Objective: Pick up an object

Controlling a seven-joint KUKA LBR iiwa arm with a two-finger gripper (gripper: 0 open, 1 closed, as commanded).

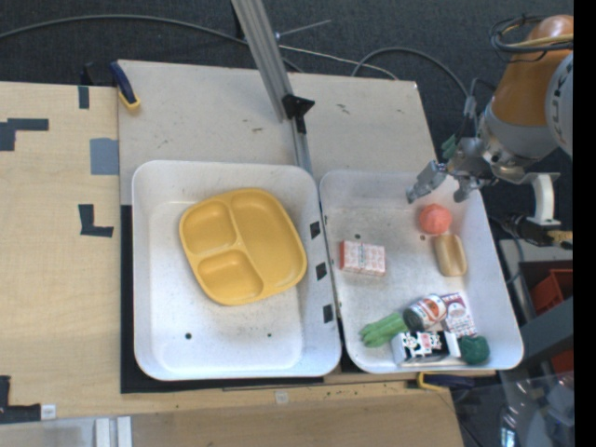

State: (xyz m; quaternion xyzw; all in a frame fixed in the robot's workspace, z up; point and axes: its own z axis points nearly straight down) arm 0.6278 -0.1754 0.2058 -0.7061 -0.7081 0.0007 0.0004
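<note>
Nearest edge of right bin: cluster sitting at the front corner — green soft-looking item, small can lying on its side, black-and-white packet, dark green piece. All touching or just beside one another; crowded, poor candidates for a clean grasp.

Mid-bin: small printed carton lying alone, well apart from the cluster. Judging it light and stiff, flat sides offering good purchase.

Further back, along the right wall: tan bun-shaped object, and just beyond it an orange-red ball, the two nearly touching. Ball is looking like the likely target, being nearest the end effector. Judging it light, possibly a little squashy, and round, so prone to rolling or squirting out; best taken across its widest part, fingers straddling the middle.

Far end: end effector hovering over the bin's back right corner, fingers spread apart, nothing between them. Not yet touching the ball.

Left bin is carrying a yellow divided plate.
</note>
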